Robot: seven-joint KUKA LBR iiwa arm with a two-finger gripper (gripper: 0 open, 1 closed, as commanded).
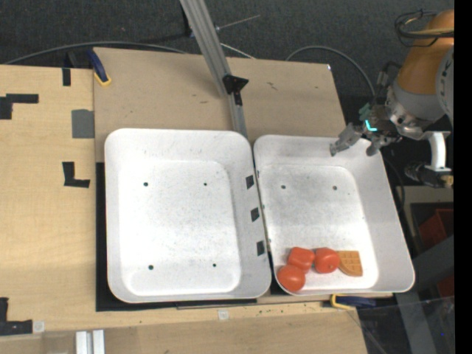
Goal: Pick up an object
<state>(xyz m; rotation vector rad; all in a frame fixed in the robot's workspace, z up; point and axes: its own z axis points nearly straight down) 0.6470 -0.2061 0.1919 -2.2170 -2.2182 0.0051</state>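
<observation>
Three red rounded objects lie together at the front of the right bin [383,198]: one [300,257] in the middle, one [325,260] to its right, one [291,277] at the front left. An orange waffle-like piece [351,263] rests against them on the right. My gripper [358,145] hangs over the back right corner of that bin, far from the cluster. It is open, with nothing between its fingers.
The left bin [118,198] sits beside the right one, joined by black clips along the shared rim. A grey metal pole [210,43] slants in from the top to the bins' back edge. Cables run across the bench behind.
</observation>
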